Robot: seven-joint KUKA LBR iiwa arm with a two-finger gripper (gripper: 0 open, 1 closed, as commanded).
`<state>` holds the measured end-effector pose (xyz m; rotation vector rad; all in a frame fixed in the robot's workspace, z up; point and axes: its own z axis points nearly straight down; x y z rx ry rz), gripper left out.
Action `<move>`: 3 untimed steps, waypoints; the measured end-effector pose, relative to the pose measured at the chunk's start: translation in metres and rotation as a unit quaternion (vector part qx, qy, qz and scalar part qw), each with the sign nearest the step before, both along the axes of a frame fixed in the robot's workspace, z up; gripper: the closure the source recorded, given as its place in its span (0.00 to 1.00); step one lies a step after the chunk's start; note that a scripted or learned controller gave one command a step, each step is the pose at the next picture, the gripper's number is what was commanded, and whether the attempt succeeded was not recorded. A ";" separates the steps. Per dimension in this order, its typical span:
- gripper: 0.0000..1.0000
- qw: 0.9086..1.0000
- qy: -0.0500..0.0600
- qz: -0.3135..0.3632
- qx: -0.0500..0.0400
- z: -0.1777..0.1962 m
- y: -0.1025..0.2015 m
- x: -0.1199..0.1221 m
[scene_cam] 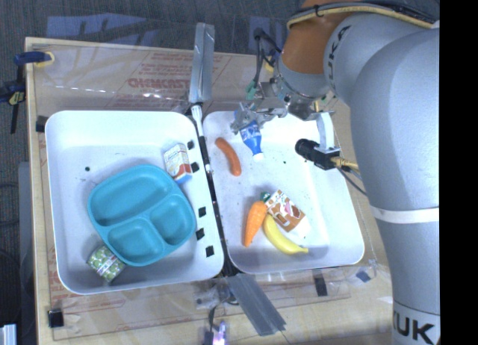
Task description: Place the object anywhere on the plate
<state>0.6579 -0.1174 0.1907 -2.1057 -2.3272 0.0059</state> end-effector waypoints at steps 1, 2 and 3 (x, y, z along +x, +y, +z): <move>1.00 0.998 0.000 0.055 0.000 -0.003 0.056 -0.034; 1.00 0.971 0.000 0.238 0.001 -0.002 0.122 -0.072; 0.00 0.971 0.000 0.237 0.001 -0.002 0.121 -0.072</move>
